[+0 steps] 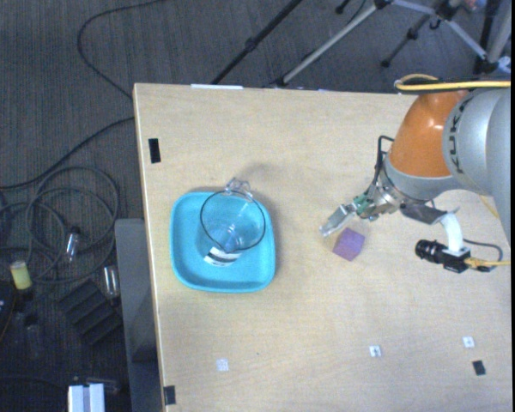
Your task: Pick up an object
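**Pick not yet made: gripper hovers at the purple cube**

Nearest the camera, the front of the tan bench (326, 342) carries a few small marker tags and nothing to lift. Further in, a purple cube (349, 245) lies flat on the bench top right of centre, and it looks like the likeliest target. Nothing in the view shows it raised or tilted. Well apart to its left, a blue square plate (182, 269) holds a clear glass measuring cup (232, 222), upright with its spout towards the far edge; both appear untouched.

Just beyond the cube, the gripper (348, 216) hangs low with its silvery tip pointing left. It sits close above the cube's far edge, but contact cannot be confirmed. The gripper is small and slanted in the view, so whether it is spread or closed cannot be told, and nothing is seen held in it. By this reading the approach is largely done, while the grasp and the lift are both left.

Behind it, the grey arm (485, 148) with its orange band is cut off at the right edge. A small black fitting (440, 252) with a yellow lead hangs beside it, its purpose unclear. Past the bench, cables (64, 200) and tripod legs (386, 3) lie on the dark floor, partly cropped
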